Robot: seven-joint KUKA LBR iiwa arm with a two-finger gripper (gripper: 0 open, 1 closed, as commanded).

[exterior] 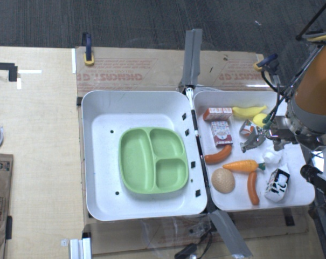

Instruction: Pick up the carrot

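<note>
The carrot (241,166) is orange with a green stub at its right end. It lies flat in the right bin (292,199), near the middle, pointing left. My gripper (252,142) hangs just above and slightly right of the carrot, apart from it. Its metal fingers are open and angled down to the left, with nothing between them. The arm comes in from the right edge.
Around the carrot lie a tan ball (223,181), two red sausages (217,155) (252,188), a small carton (221,132), a red box (219,113), a banana (249,111) and a black-and-white pack (277,185). The left bin (98,144) holds a green divided plate (153,159).
</note>
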